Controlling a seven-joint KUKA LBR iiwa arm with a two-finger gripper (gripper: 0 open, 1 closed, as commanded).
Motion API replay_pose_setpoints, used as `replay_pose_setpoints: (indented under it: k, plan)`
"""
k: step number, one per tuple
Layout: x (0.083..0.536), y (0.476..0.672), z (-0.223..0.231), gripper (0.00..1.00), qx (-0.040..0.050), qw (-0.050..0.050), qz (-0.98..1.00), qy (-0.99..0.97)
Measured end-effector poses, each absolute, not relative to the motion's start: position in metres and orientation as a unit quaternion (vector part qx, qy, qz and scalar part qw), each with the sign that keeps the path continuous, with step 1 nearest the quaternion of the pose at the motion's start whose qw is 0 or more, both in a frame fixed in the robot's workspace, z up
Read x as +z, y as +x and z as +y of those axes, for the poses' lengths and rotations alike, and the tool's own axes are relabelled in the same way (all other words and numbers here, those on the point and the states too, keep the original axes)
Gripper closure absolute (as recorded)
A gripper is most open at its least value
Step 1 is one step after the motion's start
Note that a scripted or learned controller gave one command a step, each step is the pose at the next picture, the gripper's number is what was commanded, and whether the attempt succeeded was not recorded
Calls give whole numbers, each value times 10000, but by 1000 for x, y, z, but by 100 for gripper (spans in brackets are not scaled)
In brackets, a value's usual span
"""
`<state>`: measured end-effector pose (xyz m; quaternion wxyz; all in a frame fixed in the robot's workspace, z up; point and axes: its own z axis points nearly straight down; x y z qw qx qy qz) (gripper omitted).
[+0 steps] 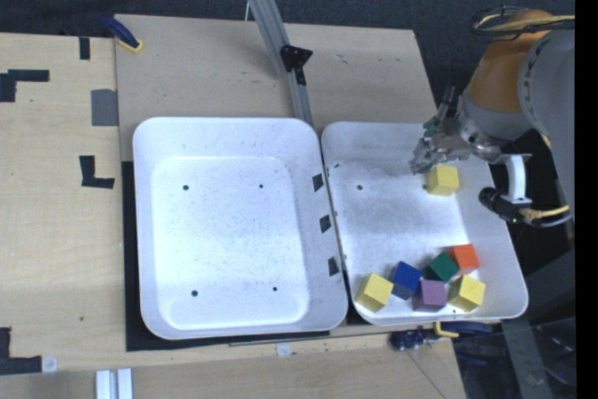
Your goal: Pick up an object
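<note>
A: What's laid out, biggest things first?

B: A wooden bench (pixel 234 61) with two white bins. The left bin (pixel 149 154) takes up the middle of the frame. The right bin (pixel 374 145) sits beside it, edges touching, and holds all the blocks. The grey arm (pixel 523 89) comes in from the upper right.

A: And the blocks?

B: One yellow block (pixel 443 180) lies alone in the upper right part of the right bin. Along that bin's lower edge is a cluster: another yellow cube (pixel 375 291), a blue one (pixel 406 277), a purple one (pixel 432 293), a green one (pixel 443 267), an orange one (pixel 464 256) and a third yellow one (pixel 469 292).

A: Where's the gripper (pixel 432 156)?

B: Right over the lone yellow block, just above it in the frame and a touch to its left. The block lies straight below the tips and looks roughly square, so no long axis matters. It seems the likely target.

A: Is the gripper spread or closed?

B: I cannot tell; the tips are too small and blurred. I can't see the block between them, so I wouldn't call it held.
</note>
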<state>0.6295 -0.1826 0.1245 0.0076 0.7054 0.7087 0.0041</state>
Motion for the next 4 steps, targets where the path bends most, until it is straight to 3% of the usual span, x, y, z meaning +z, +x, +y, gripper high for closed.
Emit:
replay_pose_setpoints:
  k: [1,2,4]
  plan:
    - [184,638,-177,100,15,25,7081,7061]
    - [210,639,-176,100,7,10,7077,7065]
    - [213,614,-73,100,-2,-15,7093,7049]
